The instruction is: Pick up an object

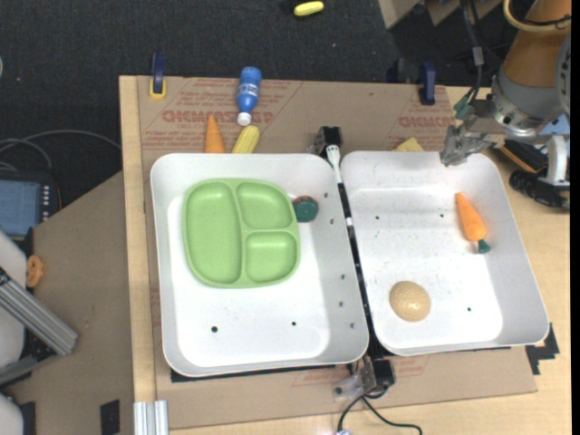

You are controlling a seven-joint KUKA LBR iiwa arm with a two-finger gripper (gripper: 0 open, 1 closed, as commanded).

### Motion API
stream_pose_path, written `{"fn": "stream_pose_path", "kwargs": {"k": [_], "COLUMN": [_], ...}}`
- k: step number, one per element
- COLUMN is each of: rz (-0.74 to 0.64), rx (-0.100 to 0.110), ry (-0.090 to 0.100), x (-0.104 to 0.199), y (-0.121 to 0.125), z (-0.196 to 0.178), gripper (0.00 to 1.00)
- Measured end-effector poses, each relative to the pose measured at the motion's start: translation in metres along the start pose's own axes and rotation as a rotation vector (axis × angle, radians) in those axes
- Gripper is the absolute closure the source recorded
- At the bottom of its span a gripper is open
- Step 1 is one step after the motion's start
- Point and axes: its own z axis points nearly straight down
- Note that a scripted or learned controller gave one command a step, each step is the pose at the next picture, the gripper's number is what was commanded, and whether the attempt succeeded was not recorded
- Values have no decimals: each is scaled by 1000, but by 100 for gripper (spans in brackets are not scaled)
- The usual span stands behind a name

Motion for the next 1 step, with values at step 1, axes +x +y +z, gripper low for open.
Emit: {"fn": "stream_pose_path", "kwargs": {"k": [1], "rz": [-3], "rx": [15], "ry": [8], "x": [62], "y": [0], "z": [56], "gripper": [100]}}
